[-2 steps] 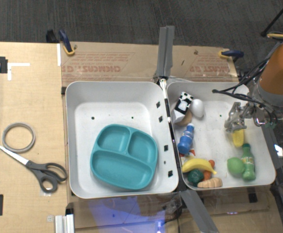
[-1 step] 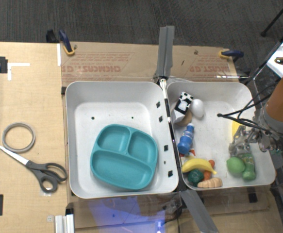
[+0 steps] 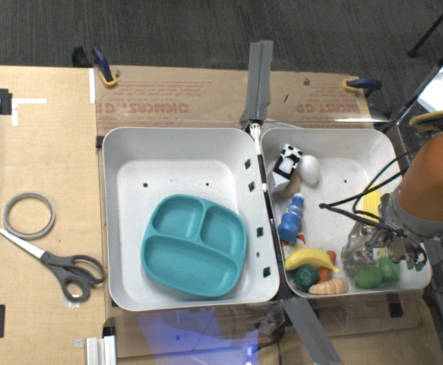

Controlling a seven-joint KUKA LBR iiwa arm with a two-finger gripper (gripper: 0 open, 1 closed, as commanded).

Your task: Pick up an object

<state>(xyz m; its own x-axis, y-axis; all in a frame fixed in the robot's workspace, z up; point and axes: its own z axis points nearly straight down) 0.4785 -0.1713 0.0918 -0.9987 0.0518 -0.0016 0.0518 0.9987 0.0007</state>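
From above, we see the gripper (image 3: 363, 251) low in the right bin (image 3: 343, 147), just over a green toy (image 3: 376, 274) near a banana (image 3: 310, 259); its grip we cannot tell. The left bin (image 3: 130, 154) holds a teal divided plate (image 3: 197, 245).

I see even, bright overhead light; both white bins (image 3: 130, 166) wash out slightly, a bluish glare sits at 6 o'clock, and focus is soft.
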